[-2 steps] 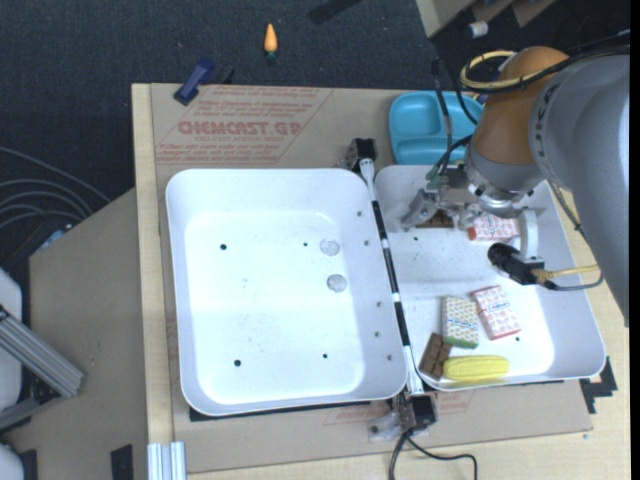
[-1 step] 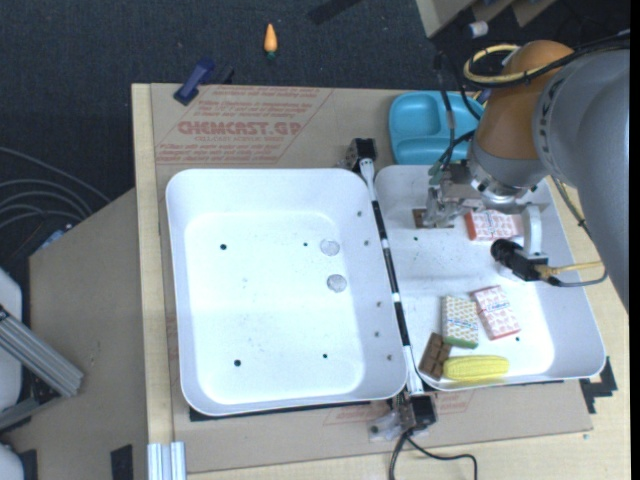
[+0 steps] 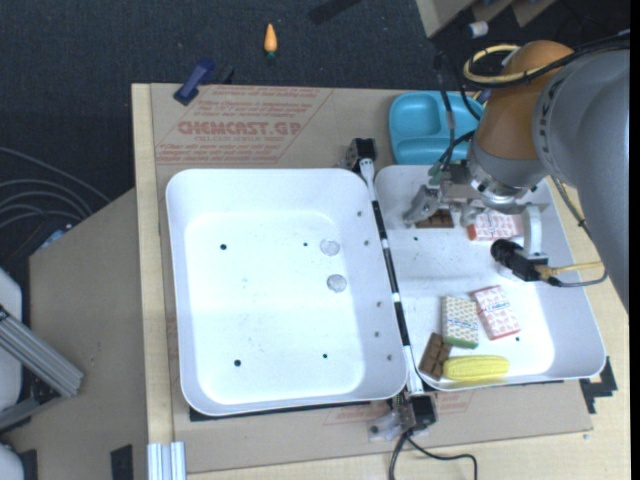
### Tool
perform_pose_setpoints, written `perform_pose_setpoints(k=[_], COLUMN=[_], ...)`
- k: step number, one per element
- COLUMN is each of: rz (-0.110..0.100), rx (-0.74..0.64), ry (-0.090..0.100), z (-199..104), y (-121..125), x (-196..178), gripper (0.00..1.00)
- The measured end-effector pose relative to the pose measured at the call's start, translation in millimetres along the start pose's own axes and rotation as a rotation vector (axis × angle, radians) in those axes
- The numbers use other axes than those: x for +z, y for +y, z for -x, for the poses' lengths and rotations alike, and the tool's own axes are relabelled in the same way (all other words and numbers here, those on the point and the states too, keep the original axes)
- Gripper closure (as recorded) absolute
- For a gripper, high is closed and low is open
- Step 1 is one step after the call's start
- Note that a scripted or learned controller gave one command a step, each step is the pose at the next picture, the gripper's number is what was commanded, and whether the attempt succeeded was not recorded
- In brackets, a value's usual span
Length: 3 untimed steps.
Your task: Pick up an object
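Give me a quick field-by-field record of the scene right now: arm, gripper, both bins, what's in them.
arm: reaches in from the right, wrist over the right bin's far end
gripper: low over the right bin's far left corner, above a small brown object
grasp: nothing visibly between the fingers
left bin: two small round pale discs
right bin: yellow corn cob, patterned box, red-and-white packet, brown bar, all at the near end; another red-and-white packet by the wrist
outside bins: blue tray behind the right bin
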<state>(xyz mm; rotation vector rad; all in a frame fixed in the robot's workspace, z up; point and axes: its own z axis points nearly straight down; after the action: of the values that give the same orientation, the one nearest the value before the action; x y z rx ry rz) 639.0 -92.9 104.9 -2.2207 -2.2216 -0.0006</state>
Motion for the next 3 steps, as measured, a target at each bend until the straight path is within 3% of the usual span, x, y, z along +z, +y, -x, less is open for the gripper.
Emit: perform_pose_setpoints(k=[1, 2, 3], rz=[0.002, 0.002, 0.004], rx=[0.000, 0.000, 0.000], ry=[0.000, 0.000, 0.000], z=[-0.2, -0.2, -0.4], y=[0.6, 0.5, 1.1], x=[-10.4, -10.1, -20.4], gripper=[1.00, 0.00, 1.00])
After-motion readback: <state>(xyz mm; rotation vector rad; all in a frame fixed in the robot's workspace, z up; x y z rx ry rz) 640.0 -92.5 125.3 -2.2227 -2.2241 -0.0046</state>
